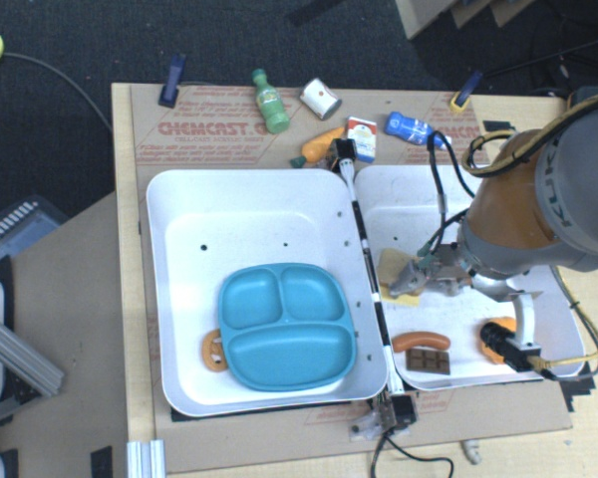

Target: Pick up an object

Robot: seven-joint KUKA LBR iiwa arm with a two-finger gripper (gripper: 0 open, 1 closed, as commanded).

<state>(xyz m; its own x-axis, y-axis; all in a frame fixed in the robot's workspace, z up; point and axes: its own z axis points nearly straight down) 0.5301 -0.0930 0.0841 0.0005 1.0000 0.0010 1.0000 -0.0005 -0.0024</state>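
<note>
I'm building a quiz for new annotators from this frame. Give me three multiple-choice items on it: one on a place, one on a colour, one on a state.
1. Where does the divided plate lie?
A. in the left bin
B. in the right bin
C. on the cardboard behind the bins

2. What colour is the bottle lying behind the bins?
A. red
B. green
C. black

3. How does the hand stand relative to the bins?
A. lifted high above the left bin
B. parked off the bench
C. low in the right bin, at a tan item

Answers:
1. A: the blue plate sits within the left bin, a pretzel peeping out at its edge.
2. B: the bottle's body is green, on the cardboard by the printed lettering.
3. C: the hand sits over the right bin, beside the tan item near the divider.
</note>
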